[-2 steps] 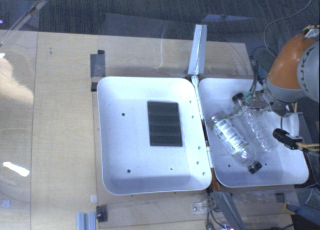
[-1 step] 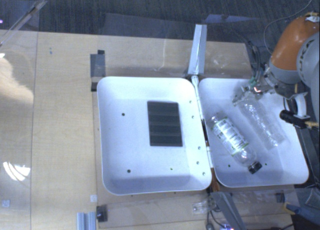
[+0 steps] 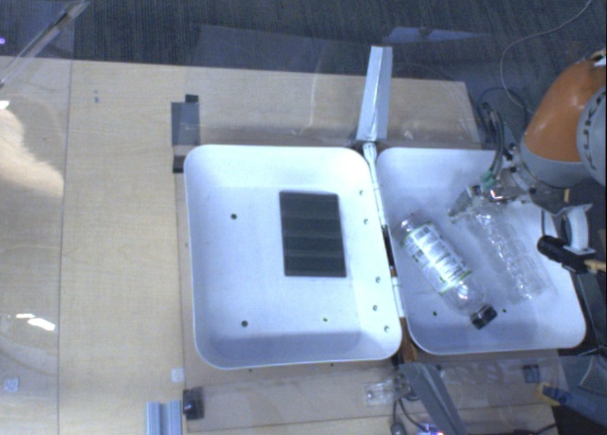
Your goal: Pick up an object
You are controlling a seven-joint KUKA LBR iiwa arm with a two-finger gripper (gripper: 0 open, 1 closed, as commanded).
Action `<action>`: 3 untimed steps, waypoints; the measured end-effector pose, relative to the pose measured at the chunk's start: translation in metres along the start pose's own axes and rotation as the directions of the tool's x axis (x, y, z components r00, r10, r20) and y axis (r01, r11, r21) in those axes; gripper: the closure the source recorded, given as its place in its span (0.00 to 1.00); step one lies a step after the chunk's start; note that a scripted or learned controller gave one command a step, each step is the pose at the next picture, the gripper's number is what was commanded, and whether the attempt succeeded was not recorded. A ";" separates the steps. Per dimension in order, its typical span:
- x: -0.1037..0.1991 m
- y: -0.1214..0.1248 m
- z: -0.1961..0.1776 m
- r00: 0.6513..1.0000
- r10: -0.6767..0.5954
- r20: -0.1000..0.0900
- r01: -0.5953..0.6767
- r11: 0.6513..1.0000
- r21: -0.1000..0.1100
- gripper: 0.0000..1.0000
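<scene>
Two white bins sat side by side on the counter (image 3: 114, 234). The left bin (image 3: 218, 262) held a dark ribbed rectangular pad (image 3: 312, 233) near its middle. The right bin (image 3: 417, 177) held the likely targets: a clear plastic bottle (image 3: 436, 260) lying on its side, slanted, with a dark cap (image 3: 483, 317) at its lower end, and just right of that bottle a second clear crumpled plastic item (image 3: 507, 251), hard to make out against the white floor.

The arm (image 3: 569, 130) came in from the right of the bottle, with the pincer (image 3: 493, 191) sitting over the upper part of the right bin, above and right of the bottle, near the top end of the crumpled item. Whether the pincer was open or closed could not be told; nothing visibly sat in it.

Risks, as judgement: both items were clear and glossy, so a programmed grasp could misjudge them and close on air. The bottle was round and would probably roll or squirt out of a pinch. The two items lay close together, so a descent might nudge one into the other. The crumpled item looked flimsy and could buckle.
</scene>
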State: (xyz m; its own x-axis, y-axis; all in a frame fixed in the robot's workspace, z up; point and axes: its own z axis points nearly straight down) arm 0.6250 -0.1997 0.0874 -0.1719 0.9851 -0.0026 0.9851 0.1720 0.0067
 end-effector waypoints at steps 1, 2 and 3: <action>-0.002 -0.018 -0.001 1.000 -0.031 -0.001 0.031 1.000 -0.001 0.00; -0.012 0.043 0.000 0.999 0.041 -0.005 -0.041 0.999 0.011 0.00; -0.010 0.023 -0.066 0.999 0.043 0.001 -0.043 0.999 -0.002 0.00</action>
State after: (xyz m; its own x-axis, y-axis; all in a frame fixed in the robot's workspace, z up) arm 0.6485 -0.2052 0.1536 -0.1293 0.9916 -0.0035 0.9916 0.1293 0.0087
